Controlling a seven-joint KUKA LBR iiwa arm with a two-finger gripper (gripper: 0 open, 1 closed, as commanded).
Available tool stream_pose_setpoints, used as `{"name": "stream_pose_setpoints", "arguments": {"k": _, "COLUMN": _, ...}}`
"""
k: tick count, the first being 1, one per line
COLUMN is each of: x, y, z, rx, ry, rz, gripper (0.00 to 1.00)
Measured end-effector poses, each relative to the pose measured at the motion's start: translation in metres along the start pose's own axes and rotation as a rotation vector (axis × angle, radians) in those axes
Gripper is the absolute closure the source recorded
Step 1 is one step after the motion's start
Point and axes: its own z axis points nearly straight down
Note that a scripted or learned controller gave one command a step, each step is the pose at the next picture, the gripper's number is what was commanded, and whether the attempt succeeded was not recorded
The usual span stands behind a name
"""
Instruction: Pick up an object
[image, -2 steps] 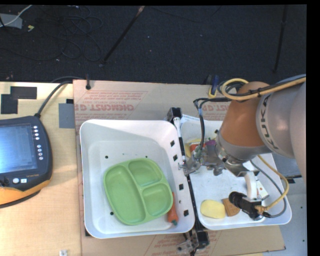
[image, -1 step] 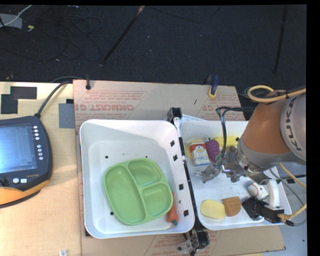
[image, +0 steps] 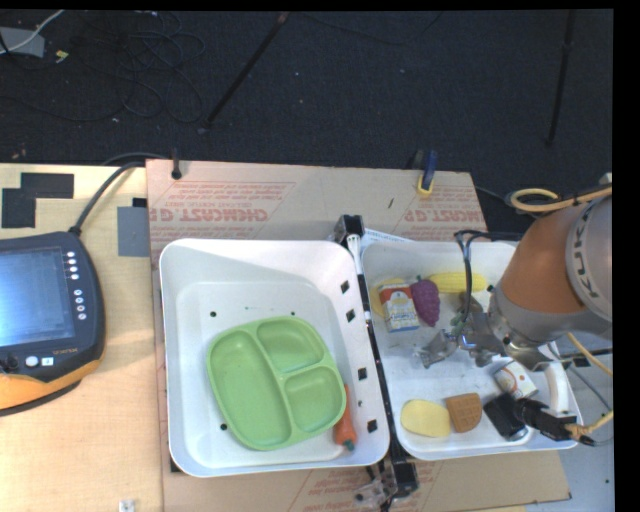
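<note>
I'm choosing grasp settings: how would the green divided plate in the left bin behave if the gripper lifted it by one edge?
The green divided plate looks like moulded plastic, so probably stiff and light. Its smooth surface may slip. It is broad and flat, so it would likely tilt in an edge grip.

We take the brown cardboard sheet (image: 300, 205) as our landmark; reversed red lettering is printed across it. Beyond its far edge we see dark carpeted floor (image: 330, 80) crossed by loose black cables (image: 120, 70). To its left lies a light wooden bench top (image: 60, 430), carrying a grey control pendant (image: 45, 305) with a dark screen. A blue clamp (image: 428, 172) grips its far edge.
</note>
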Motion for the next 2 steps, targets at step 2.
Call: {"name": "stream_pose_setpoints", "arguments": {"k": 2, "x": 0.081, "y": -0.052, "z": -0.196, "rx": -0.015, "ry": 0.000, "rz": -0.006, "gripper": 0.00}}
